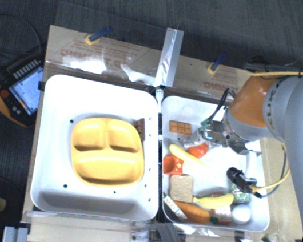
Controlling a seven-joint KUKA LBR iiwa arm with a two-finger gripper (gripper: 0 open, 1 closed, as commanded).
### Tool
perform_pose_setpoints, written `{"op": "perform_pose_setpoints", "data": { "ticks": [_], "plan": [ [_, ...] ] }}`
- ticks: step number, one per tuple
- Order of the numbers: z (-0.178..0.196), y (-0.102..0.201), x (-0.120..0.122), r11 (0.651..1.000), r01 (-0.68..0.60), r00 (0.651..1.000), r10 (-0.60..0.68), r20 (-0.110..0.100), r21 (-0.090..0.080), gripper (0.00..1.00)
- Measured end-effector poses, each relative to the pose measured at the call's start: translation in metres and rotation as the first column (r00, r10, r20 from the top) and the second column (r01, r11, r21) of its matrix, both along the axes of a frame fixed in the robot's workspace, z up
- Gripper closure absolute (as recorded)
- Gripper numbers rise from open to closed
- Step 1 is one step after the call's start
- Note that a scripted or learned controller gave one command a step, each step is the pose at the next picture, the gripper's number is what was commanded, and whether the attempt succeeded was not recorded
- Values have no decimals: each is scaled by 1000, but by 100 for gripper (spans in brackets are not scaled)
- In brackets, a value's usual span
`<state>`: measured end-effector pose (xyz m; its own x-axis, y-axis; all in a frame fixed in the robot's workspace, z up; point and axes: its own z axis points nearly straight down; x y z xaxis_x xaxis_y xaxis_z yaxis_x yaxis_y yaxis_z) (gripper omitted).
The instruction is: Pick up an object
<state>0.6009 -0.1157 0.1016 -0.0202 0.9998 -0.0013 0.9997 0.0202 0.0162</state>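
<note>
My arm comes in from the right side of the camera view, a broad grey link crossing the upper right corner. Below it the orange band curves round just above my wrist. From there the wrist bends down and leftward, ending in my jaws, which point down, low over the right-hand bin's upper part. Dark cables trail along my wrist.
</note>
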Motion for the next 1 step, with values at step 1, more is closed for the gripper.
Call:
{"op": "perform_pose_setpoints", "data": {
  "ticks": [1],
  "plan": [
    [135,65,-24,997,83,996,-83,-18,-1,100]
  ]
}}
